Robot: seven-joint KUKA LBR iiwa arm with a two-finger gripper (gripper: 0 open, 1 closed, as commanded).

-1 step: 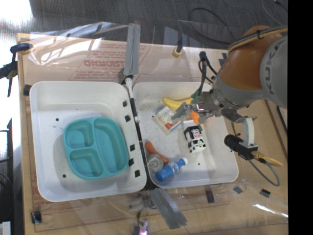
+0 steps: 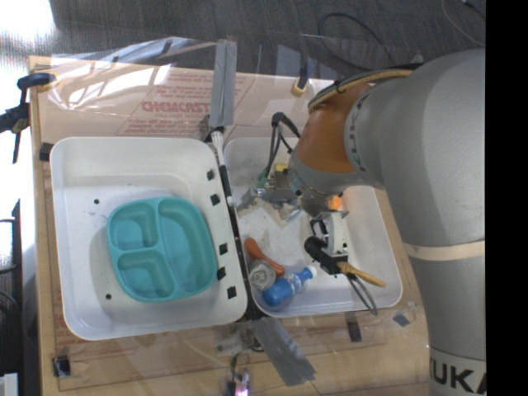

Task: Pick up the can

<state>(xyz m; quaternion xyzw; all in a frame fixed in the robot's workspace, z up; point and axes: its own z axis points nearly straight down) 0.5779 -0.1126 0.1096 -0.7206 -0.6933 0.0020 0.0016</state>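
Your pincer [image 2: 285, 196] sits low in the right bin [image 2: 388, 258], under the orange wrist; can't tell whether it's spread or pressed together. The can [image 2: 262, 275] lies below and slightly left of the pincer, near the bin's front wall, touching a blue bottle [image 2: 289, 287] and just beside an orange object [image 2: 262, 255]. Risks: you grab the bottle or orange object instead, since they crowd the can. The can may roll off or jam against the wall.
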